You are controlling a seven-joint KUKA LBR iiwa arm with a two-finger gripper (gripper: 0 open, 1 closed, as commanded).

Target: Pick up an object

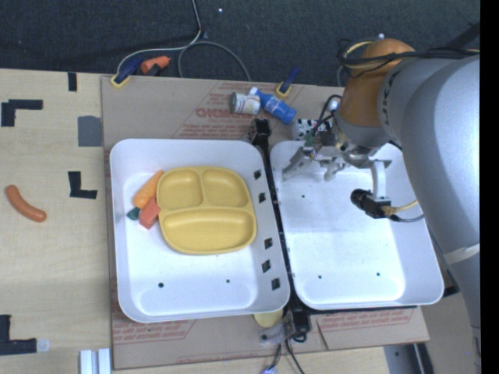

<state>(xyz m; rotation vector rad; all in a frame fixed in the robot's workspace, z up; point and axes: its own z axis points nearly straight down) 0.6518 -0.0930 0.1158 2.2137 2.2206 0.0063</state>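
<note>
Two open fingers of the gripper [312, 164] hang over the bare far part of the right bin [351, 279], so closing there may catch nothing.

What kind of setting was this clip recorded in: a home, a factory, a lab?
Most likely a robotics lab test bench. Two white bins sit on a taped-down cardboard sheet, holding only a yellow toy divided plate, with loose cables and black tape markers on the bench.

Faint red print on the cardboard sheet [204, 114], not legible.
</note>
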